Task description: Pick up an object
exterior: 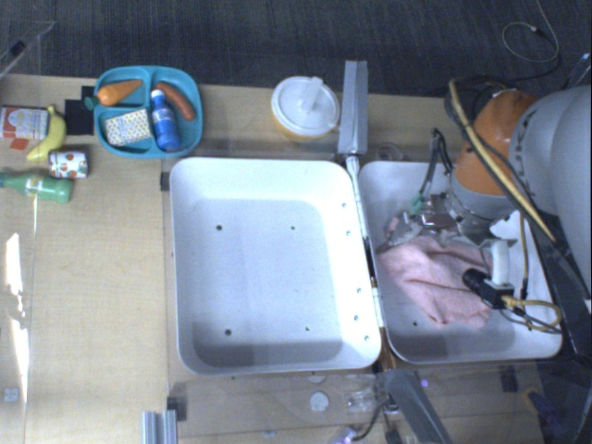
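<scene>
Overhead, the tool (416,222) meets a pink cloth (435,280) in the right bin (462,348); its grip cannot be told.

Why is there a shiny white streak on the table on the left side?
In the camera view, that streak is glare from overhead light on the wooden bench; the left bin shows a soft shadow along its near wall, and the arm looks slightly blurred.

- The scene is lit evenly and fairly brightly from above.
- Soft shadow is cast along the near inner wall of the left bin (268,354).
- Pale glare streaks are seen on the bench (83,285) at the left edge.
- Fine detail is softened throughout by slight blur.
- The dark floor (277,12) is rendered grainy.
</scene>
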### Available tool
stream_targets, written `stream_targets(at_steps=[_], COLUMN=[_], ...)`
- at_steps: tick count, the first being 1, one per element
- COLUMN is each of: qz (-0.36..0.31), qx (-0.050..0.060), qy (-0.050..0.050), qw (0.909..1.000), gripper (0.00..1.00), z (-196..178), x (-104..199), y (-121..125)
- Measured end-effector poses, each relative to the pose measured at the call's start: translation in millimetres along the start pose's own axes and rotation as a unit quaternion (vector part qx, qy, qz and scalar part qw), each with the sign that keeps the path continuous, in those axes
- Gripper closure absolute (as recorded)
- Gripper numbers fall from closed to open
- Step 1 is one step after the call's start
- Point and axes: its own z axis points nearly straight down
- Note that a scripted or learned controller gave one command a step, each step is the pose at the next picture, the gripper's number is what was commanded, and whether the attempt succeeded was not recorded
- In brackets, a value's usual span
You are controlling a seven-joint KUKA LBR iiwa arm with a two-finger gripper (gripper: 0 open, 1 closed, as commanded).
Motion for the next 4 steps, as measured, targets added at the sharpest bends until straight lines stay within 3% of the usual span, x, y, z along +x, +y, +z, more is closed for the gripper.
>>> stream_targets(at_steps=[1, 2, 3, 4], qz=[0.000, -0.125, -0.152, -0.191], qx=[0.000, -0.004, -0.005, -0.002], qy=[0.000, -0.001, -0.001, 0.000], qw=[1.0000, 0.9921, 0.9884, 0.9816], gripper=[0.00, 0.00, 0.00, 0.00], z=[0, 11, 9, -33], x=[0, 9, -5, -6], y=[0, 48, -15, -11])
